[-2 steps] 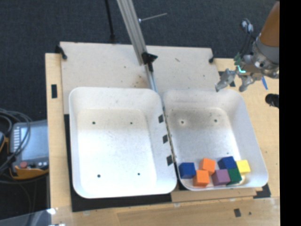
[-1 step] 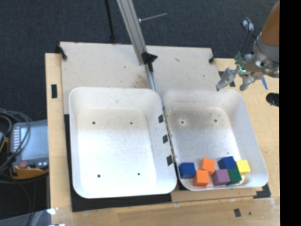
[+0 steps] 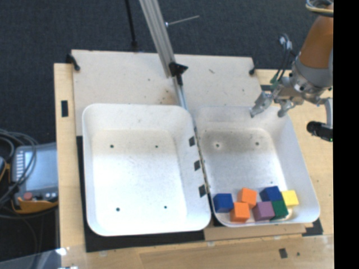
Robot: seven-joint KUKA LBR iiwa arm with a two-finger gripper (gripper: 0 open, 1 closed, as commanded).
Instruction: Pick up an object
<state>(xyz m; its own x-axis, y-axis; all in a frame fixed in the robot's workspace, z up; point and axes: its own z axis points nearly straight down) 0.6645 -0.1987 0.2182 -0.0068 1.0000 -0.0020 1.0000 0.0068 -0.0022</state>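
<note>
We see the blocks [image 3: 258, 204] clustered at the near edge of the right bin [image 3: 297, 150] — blue, orange, purple, green, yellow. Well apart, the gripper [image 3: 270, 106] hovers over the bin's far rim, fingers spread, pinching nothing.

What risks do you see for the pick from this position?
The blocks sit packed together in the right bin's near corner, so the claw, open above the far rim, may find no gap between them. The purple block and green block touch the bin wall, which could obstruct a finger.
</note>
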